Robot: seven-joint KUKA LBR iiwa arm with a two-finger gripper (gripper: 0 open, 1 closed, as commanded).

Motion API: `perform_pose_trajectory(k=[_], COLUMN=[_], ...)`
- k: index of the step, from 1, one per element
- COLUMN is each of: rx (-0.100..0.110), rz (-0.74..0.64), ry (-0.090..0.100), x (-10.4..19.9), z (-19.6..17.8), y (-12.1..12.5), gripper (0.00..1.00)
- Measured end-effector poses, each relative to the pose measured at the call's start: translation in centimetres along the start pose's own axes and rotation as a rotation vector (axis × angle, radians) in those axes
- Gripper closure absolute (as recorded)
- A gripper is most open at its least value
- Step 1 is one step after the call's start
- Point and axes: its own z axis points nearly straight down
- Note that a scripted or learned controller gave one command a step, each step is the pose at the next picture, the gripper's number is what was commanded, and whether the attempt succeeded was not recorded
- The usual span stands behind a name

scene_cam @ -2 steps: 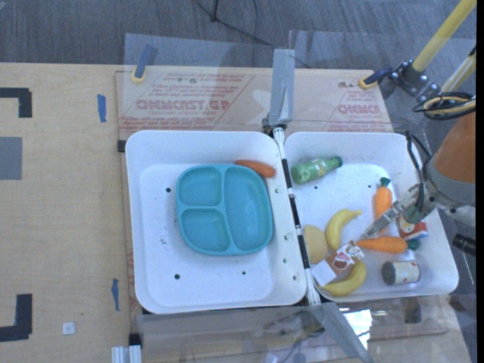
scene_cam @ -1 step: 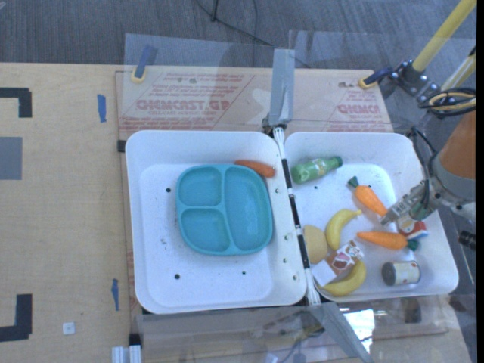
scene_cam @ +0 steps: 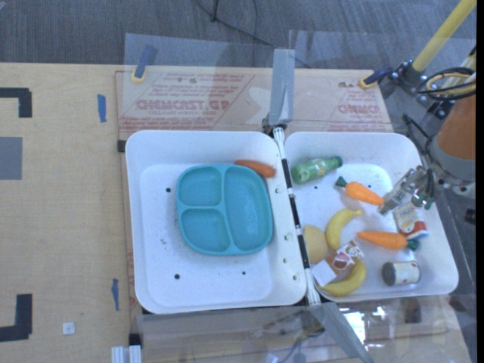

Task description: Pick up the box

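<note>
your end effector [scene_cam: 404, 195] hangs over the right bin [scene_cam: 446, 278], toward its right side, with the grey arm [scene_cam: 454, 165] and its orange band coming in from the right edge. you cannot tell from this angle how it is set, and nothing can be seen gripped in it.

the box [scene_cam: 345, 259], a small red and white carton, lies down and to the left of the end effector, well apart from it. it rests among the bananas: one banana [scene_cam: 339, 226] curves just above it and another banana [scene_cam: 346, 280] lies just beneath it, both touching or nearly so.

directly left of the end effector you have a carrot [scene_cam: 361, 193], close by. a second carrot [scene_cam: 386, 240] lies just below the end effector, with a small white and red item [scene_cam: 408, 219] right under the end effector's tip. further below sits a grey can [scene_cam: 400, 272] on its side. up and to the left lies a green bottle [scene_cam: 315, 169], near the bin's left wall.

far to the left, in the left bin [scene_cam: 151, 278], a teal divided plate [scene_cam: 224, 208] sits in the middle, with an orange sausage-like piece [scene_cam: 255, 167] at its upper edge. both bins rest on the bench [scene_cam: 60, 203].
</note>
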Motion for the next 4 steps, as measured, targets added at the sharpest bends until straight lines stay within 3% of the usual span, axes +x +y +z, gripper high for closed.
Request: perform_pose_trajectory(k=[1,3,4], rx=[0.001,-0.007,-0.007], rz=[0.096,0.098,0.099], ry=[0.0,-0.013,-0.013], x=[2.1,1.8,1.8], z=[-7.2,-9.4,-9.4], y=[-3.9,-3.8,-3.8], gripper=[1.0,1.0,0.0])
